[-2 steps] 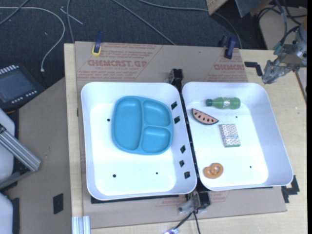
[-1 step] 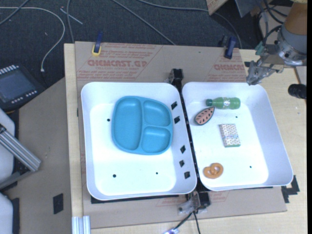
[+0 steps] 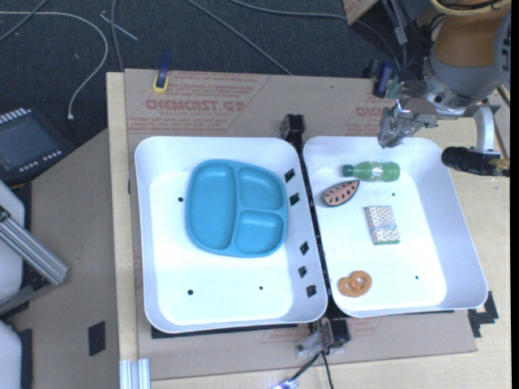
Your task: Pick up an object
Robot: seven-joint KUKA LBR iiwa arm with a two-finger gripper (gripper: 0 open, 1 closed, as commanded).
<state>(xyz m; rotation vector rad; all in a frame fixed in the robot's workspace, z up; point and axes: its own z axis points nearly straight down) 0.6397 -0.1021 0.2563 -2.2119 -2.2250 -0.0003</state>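
Two white bins [image 3: 162, 290] on cardboard-covered bench [image 3: 211, 100], dark carpet [image 3: 243, 14], tool [image 3: 395, 134] grip unclear

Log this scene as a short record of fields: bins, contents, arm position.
left bin: holds a blue divided plate
right bin: holds four items
green bottle: lying on its side near the far wall
watermelon slice toy: just left of and below the bottle
patterned block: middle of the bin
pretzel toy: near front left corner
gripper: above the right bin's far edge, close to the bottle, holding nothing visible
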